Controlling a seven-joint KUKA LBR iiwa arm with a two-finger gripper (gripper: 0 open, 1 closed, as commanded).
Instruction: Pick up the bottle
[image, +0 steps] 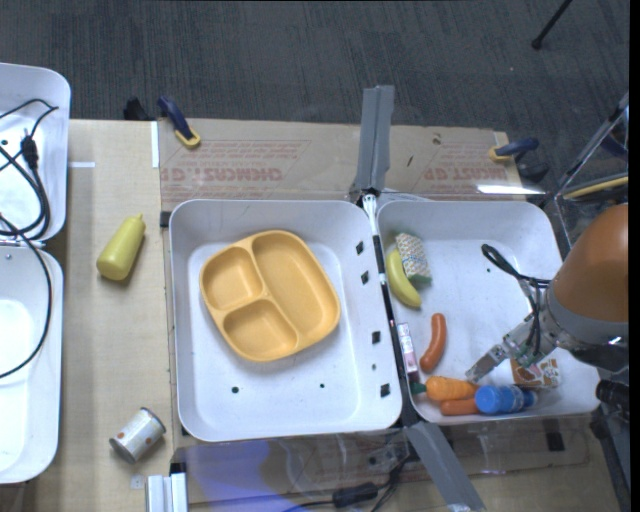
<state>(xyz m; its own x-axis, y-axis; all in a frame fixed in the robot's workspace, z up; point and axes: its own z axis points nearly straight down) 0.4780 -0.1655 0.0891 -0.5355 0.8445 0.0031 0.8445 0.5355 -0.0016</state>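
Arm (600, 275) cut off by the right picture edge; only the orange band and part of the grey wrist visible. Hand (505, 358) small and blurred; finger spacing indeterminable. Bottle (503, 400) partly covered by the hand; label illegible. Small carton (540, 373) beside it partly hidden under the wrist; print unreadable. White unit (25, 270) at the left cropped by the picture edge. Counter (120, 340) front edge cut off at the bottom.
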